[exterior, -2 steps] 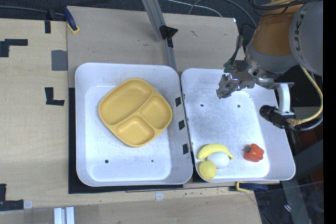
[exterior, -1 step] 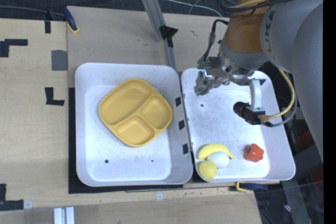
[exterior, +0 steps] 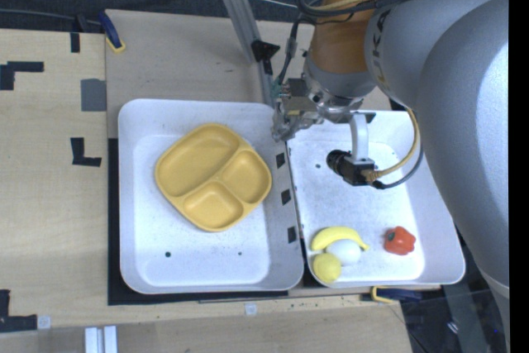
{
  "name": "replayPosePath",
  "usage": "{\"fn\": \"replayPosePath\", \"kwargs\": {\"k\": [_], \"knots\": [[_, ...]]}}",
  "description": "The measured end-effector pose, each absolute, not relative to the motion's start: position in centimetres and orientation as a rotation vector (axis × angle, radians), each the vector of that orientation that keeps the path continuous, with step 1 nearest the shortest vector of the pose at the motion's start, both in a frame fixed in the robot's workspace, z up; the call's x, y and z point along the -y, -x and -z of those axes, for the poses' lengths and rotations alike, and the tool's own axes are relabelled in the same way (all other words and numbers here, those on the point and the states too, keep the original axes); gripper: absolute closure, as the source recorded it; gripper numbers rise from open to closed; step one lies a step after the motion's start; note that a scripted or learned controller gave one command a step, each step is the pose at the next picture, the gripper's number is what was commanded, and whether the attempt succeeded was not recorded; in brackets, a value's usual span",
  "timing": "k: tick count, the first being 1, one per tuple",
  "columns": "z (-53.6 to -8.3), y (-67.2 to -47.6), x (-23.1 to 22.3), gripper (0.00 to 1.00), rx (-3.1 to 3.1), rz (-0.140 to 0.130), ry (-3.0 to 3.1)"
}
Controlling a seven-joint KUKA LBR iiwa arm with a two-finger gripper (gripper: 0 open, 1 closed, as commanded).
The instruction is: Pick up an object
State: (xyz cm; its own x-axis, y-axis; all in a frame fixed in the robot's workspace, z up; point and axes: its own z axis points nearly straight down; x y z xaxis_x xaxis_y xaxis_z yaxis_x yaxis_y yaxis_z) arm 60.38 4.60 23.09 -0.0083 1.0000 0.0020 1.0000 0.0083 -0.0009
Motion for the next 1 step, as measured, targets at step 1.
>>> {"fn": "replayPosePath", "kwargs": {"k": [1], "knots": [[-22.17, -62.97, -9.93, 1.0, 2.228, 0.001, 2.213]]}}
